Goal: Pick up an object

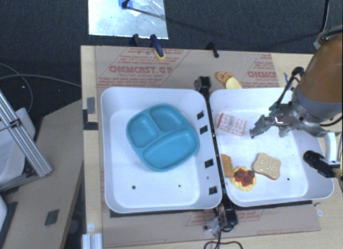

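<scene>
The bench (134,66), topped with printed cardboard, carries two shallow white bins side by side, touching along a black divider with clips. The left bin (115,189) holds one thing: a blue divided plate (162,143) with three compartments, lying flat near the bin's middle and nearer its far edge than its near one. None of its compartments has anything in it.

The right bin (316,189) holds the smaller items. The grey arm (321,82), with its orange band, reaches in over this bin's right edge. Its gripper (261,127) hangs over the middle of the bin, pointing toward the divider; its dark fingers look slightly spread with nothing seen between them, though how far they are parted is hard to judge.

Just beside the gripper, toward the divider and the far edge, lies a small white packet with red print (231,123), flat on the bin floor. Near the bin's near edge sits a toast slice (267,165), tan and flat. Next to it, closer to the divider, is a small yellow toy pizza with red toppings (244,178), and touching that, against the divider, an orange piece (227,165) whose kind cannot be told.

Outside the bins, on the cardboard past the right bin's far edge, lies a yellow and orange toy (229,80).
</scene>
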Action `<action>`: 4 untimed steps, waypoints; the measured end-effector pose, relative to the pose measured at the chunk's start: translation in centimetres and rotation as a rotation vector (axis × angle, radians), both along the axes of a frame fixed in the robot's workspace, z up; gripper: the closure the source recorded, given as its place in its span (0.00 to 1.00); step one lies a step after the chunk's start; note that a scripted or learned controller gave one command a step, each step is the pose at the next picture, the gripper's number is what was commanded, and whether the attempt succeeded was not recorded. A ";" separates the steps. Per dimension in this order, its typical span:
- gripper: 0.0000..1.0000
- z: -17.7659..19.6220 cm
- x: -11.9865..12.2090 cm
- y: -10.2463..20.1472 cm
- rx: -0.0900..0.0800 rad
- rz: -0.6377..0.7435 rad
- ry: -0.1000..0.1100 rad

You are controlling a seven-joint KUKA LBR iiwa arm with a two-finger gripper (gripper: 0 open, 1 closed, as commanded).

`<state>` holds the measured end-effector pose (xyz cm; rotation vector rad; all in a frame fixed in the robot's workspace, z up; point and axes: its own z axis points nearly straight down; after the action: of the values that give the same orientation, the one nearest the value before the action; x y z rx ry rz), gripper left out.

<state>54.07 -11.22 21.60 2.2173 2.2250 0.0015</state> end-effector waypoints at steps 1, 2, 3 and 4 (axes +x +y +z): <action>0.00 17.5 -3.1 4.9 0.000 0.005 -0.021; 0.00 10.7 -4.2 3.7 0.000 -0.003 0.003; 1.00 12.1 -4.0 3.8 -0.001 0.001 -0.006; 1.00 -2.7 -0.3 7.4 0.002 0.002 0.013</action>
<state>53.75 -3.79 18.88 2.2222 2.2351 -0.0109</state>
